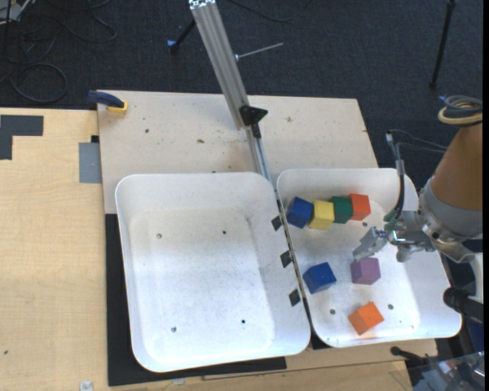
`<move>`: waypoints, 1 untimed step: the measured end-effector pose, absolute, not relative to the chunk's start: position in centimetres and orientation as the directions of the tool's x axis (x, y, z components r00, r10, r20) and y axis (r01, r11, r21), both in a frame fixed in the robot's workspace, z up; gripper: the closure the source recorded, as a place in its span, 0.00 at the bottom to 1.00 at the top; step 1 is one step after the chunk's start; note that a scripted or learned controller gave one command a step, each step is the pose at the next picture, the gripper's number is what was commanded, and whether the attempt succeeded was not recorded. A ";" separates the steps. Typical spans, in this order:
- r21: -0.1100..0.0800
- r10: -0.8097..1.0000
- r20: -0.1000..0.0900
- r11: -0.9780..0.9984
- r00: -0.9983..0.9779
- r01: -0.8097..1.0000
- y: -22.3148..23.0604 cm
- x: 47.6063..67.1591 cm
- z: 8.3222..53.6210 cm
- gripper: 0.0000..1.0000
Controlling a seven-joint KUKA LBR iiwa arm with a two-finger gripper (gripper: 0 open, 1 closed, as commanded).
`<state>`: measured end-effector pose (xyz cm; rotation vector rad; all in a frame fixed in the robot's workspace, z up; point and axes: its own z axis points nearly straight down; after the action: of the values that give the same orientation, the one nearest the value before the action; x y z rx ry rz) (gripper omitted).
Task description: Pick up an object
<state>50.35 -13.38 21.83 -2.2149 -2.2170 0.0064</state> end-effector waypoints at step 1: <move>-0.003 1.000 0.001 -0.002 0.002 1.000 -13.5 50.4 22.1 0.00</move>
<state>50.42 -13.52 22.05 -2.2221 -2.2165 0.0020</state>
